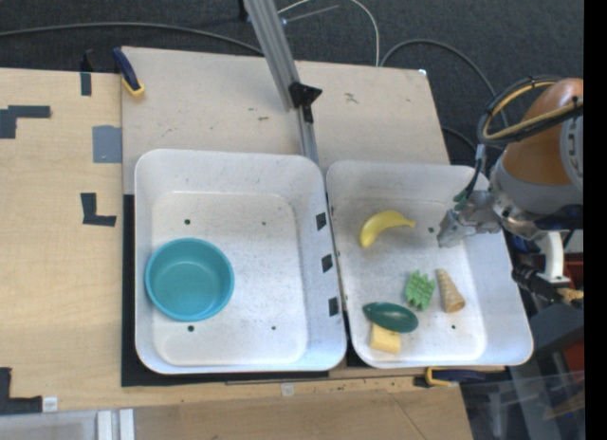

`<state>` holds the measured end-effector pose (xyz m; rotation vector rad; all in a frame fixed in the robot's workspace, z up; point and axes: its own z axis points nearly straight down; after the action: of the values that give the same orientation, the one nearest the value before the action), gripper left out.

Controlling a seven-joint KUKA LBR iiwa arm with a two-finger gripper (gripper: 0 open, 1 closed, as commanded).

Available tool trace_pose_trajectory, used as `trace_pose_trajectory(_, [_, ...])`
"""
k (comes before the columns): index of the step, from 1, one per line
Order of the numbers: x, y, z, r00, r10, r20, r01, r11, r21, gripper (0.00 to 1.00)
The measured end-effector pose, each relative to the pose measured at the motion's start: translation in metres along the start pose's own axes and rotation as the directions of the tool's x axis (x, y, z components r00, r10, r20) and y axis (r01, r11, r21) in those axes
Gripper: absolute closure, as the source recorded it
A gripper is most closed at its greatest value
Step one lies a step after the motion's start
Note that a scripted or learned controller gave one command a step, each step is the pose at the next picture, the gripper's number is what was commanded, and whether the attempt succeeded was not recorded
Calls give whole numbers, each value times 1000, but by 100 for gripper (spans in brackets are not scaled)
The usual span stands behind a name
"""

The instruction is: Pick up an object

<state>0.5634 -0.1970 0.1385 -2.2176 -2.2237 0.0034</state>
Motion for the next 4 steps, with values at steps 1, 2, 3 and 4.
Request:
trace_pose_trajectory(1, [0,6,-62,1000,1,1,-1,1000,-7,100])
trace_pose_trajectory(2, [1,7,-83,1000,1,0,-1,1000,-4,100])
trace_pose_trajectory(3, [56,18,-94,1000,-5,-3,5,1000,-2,100])
trace_pose_trajectory(4, [117,23,-99,1000,-5,-3,5,1000,-2,100])
